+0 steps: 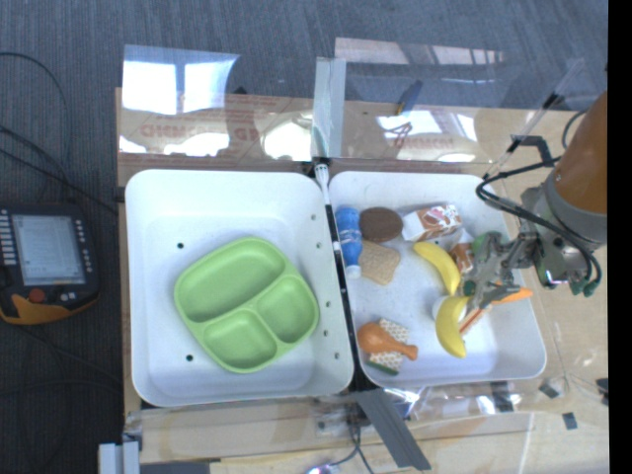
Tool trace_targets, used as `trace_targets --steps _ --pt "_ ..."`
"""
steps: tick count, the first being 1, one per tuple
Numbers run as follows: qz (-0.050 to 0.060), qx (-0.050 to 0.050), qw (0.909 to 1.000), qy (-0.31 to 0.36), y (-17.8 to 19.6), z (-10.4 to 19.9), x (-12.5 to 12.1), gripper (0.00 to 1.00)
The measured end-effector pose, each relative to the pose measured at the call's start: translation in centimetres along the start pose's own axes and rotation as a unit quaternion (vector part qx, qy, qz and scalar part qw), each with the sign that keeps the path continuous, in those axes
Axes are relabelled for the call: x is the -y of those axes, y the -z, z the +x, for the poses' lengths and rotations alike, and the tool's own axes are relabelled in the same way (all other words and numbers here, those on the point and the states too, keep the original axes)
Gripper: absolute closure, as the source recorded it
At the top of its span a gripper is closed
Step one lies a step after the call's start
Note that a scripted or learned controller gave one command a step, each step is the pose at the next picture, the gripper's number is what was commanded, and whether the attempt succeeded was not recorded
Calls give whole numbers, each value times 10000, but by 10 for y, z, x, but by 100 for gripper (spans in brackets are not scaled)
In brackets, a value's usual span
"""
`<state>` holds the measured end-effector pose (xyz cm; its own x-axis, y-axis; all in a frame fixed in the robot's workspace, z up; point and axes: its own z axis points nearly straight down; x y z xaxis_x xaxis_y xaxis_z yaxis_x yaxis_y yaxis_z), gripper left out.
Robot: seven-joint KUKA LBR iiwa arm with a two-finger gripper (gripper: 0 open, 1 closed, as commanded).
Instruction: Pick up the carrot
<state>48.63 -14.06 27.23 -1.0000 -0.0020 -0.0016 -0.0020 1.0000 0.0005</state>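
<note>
End effector (pixel 491 282) fingers close around the carrot (pixel 494 304) beside a banana (pixel 451 326) (no label readable).

Robot lab: my bench (pixel 247 126) holds 2 white bins (pixel 158 225), teach pendant (pixel 44 265) off its left edge.

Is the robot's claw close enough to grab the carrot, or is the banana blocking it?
Probably yes. The gripper sits right over the carrot at the right bin's right side. The banana lies beside the carrot on the left, touching or nearly so, but nothing covers the carrot from above.
</note>
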Motion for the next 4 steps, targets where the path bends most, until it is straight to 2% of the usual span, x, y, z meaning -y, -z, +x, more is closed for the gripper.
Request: trace_targets --steps 1,2,3,4 --pt "-9 -30 10000 -66 -48 -19 29 100" --pt "3 -24 9870 -1608 -79 -33 51 100" --pt "4 -2 9601 -2795 -38 -39 -1 100" --pt "2 -9 9950 -995 -20 -19 -55 100"
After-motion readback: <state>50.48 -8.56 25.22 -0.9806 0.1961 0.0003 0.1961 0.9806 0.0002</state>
